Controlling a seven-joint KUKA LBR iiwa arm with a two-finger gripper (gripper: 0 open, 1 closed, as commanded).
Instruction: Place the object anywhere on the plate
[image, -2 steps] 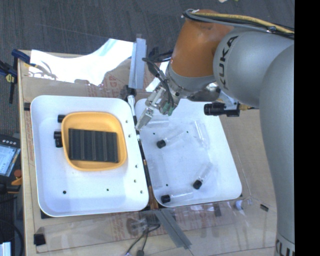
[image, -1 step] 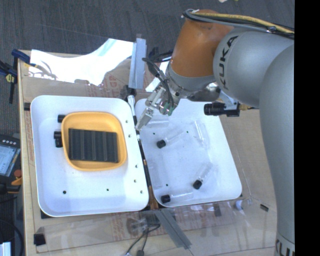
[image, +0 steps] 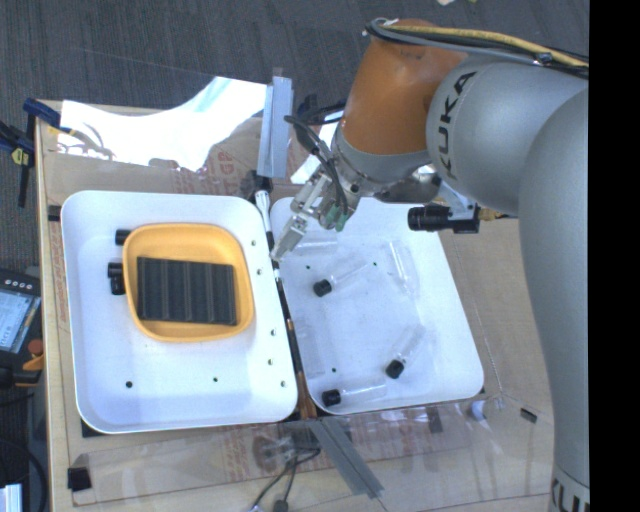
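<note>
A yellow plate (image: 186, 282) with a dark ridged centre lies in the left bin (image: 150, 395). The right bin (image: 440, 330) holds several clear tubes with black caps: one near the upper left (image: 338, 276), one at the lower right (image: 404, 352), and one along the front wall (image: 350, 392). My gripper (image: 291, 230) hangs over the far left corner of the right bin, close to the wall between the two bins. It is above and left of the nearest tube and just right of the plate's far right corner. I see nothing held in it.
Another clear tube (image: 400, 262) lies near the right bin's far side. Two small black pieces (image: 118, 276) sit beside the plate's left rim. The grey arm (image: 500, 110) covers the upper right. White paper (image: 160, 130) lies behind the left bin.
</note>
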